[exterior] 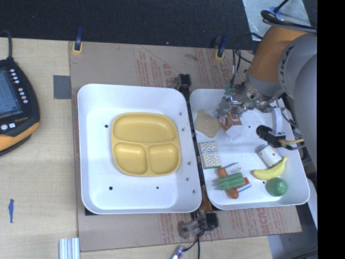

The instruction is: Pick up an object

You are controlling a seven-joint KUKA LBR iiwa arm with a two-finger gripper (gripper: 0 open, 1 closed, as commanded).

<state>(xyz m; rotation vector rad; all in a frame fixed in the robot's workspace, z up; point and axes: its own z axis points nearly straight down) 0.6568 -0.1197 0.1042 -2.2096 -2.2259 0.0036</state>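
With the pincer (233, 108) low at about 12 o'clock in the right bin (302, 198), over a small brown-and-white packet (232, 121): finger spread impossible to tell. Likely target that packet, just beside a tan sponge-like square (207, 124) at its 9 o'clock. Risks: slipping off the flat packet, nudging it onto the sponge, or closing on nothing. Banana (271, 170) and green ball (276, 186) well apart at 5 o'clock.

Bulky grey arm (302, 63), rounded casing, orange band above the wrist, small metallic hand (233, 106), thin dark cables
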